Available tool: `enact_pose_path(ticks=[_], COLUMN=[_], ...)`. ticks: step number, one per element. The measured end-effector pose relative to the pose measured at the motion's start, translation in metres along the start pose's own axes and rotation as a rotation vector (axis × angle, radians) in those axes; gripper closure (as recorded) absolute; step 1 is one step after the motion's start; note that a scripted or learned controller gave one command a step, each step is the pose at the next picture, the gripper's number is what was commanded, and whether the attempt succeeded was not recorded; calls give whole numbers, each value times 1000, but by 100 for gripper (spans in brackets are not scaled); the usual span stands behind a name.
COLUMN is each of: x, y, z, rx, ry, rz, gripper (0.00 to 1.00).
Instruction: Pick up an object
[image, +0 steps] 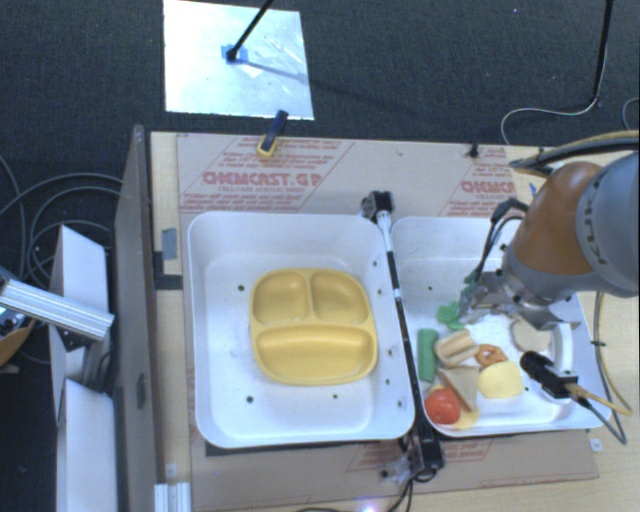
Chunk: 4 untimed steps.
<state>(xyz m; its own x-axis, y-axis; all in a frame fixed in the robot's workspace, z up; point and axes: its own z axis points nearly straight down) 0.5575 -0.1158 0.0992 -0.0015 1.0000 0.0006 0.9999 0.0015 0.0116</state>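
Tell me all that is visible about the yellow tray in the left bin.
The yellow tray is a divided plate that looks like smooth plastic, with rounded corners. It has three compartments: two small ones along the far side and one wide one along the near side, and nothing lies in them. It lies flat and upright on the floor of the left bin, about in the middle, turned slightly. It touches only that floor.
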Motion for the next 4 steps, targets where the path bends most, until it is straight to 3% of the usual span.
enact_pose_path(ticks=[1, 2, 3, 4], x=[0, 32, 19, -18], y=[0, -7, -73, 56], z=[1, 15, 14, 14], rx=[1, 12, 13, -1], ry=[0, 1, 0, -4], rz=[0, -4, 5, -5], gripper=[0, 0, 0, 0])
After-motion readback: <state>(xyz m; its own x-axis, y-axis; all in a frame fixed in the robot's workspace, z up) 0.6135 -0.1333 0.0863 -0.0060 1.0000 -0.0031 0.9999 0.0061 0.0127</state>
